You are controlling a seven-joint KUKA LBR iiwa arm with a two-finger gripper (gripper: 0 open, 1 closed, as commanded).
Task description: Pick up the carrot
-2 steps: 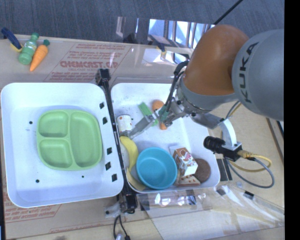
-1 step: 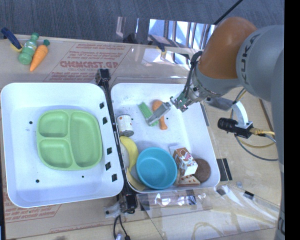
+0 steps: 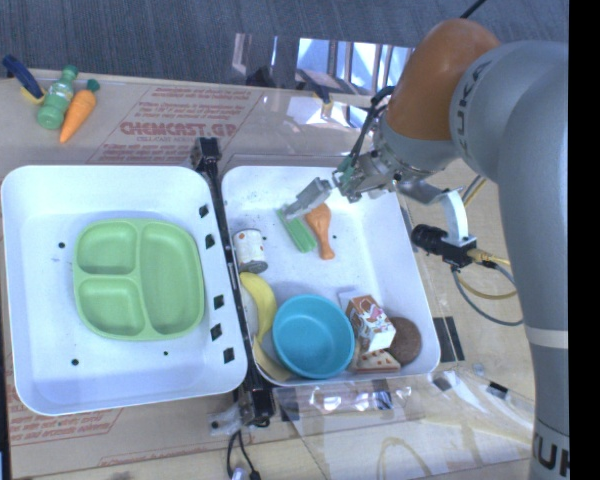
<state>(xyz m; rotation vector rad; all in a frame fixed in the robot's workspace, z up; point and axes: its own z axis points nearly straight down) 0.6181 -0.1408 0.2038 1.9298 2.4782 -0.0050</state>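
Your carrot (image 3: 322,230) lies in the right bin (image 3: 405,268), toward its far end, just beside a green stick (image 3: 300,234). The gripper (image 3: 308,200) hangs right over the two, and you cannot tell whether it is open or closed. A blue bowl (image 3: 313,335) sits at the bin's near end.

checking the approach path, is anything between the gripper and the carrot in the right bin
Nothing visible does. The gripper sits right above the carrot in the right bin, next to a green piece. The can and blue bowl lie apart.
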